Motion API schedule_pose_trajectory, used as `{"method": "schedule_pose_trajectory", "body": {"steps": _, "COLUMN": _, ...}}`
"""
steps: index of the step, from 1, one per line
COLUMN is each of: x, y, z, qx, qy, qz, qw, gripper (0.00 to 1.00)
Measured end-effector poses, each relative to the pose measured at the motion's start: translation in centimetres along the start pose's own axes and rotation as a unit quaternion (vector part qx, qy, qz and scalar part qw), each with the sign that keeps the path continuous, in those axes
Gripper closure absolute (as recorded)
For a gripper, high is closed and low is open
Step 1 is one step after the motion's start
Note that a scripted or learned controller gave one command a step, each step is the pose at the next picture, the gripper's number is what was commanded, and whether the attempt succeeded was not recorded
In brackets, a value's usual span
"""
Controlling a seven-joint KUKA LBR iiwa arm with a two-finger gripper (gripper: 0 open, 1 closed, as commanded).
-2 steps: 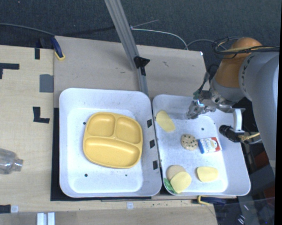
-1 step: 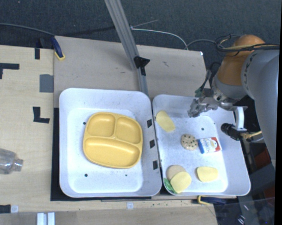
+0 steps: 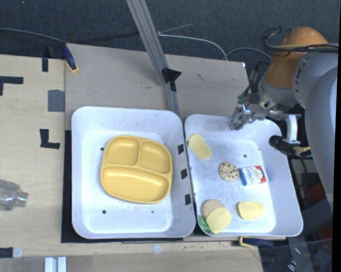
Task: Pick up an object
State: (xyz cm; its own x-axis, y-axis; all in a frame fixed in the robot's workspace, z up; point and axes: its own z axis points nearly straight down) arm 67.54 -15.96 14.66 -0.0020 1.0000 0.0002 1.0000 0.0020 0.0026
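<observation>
The gripper (image 3: pixel 237 122) hangs over the far edge of the right bin (image 3: pixel 285 212), close to that bin's far rim and a little right of its middle. The grey arm (image 3: pixel 320 93) with its orange band (image 3: pixel 293 56) comes in from the right above it. Whether the jaws stand wide or narrow I cannot tell, since the fingertips are small and dark against the bin's rim; nothing shows between them.

The loose things all lie in the right bin. A pale yellow piece (image 3: pixel 200 146) sits at the bin's far left, near the divide between the bins. Toward the middle lies a chocolate-chip cookie (image 3: pixel 229 171), and just beside it on the right a small red, white and blue packet (image 3: pixel 253 175) (the two look to be touching or nearly so). At the near side, a yellow piece (image 3: pixel 218 219) rests against a tan round thing (image 3: pixel 211 206), with a bit of green (image 3: pixel 202 223) showing at the left under them. Another yellow piece (image 3: pixel 250 209) lies to their right, apart from them.

The left bin (image 3: pixel 89 157) holds a yellow divided plate (image 3: pixel 137 169), with three compartments, sitting about in the bin's middle. A clear plastic bottle (image 3: pixel 5 195) lies on its side on the bench, well left of both bins.
</observation>
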Motion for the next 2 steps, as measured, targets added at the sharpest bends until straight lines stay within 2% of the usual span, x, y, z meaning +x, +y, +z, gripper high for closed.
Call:
{"method": "schedule_pose_trajectory", "body": {"steps": 1, "x": 5.4, "y": -4.7, "z": 2.2, "qx": 0.005, "qy": 0.001, "qz": -0.001, "qw": 1.0000, "gripper": 1.00}}
{"method": "schedule_pose_trajectory", "body": {"steps": 2, "x": 4.6, "y": -1.7, "z": 0.2, "qx": 0.000, "qy": 0.000, "qz": 0.000, "qw": 1.0000, "gripper": 1.00}}
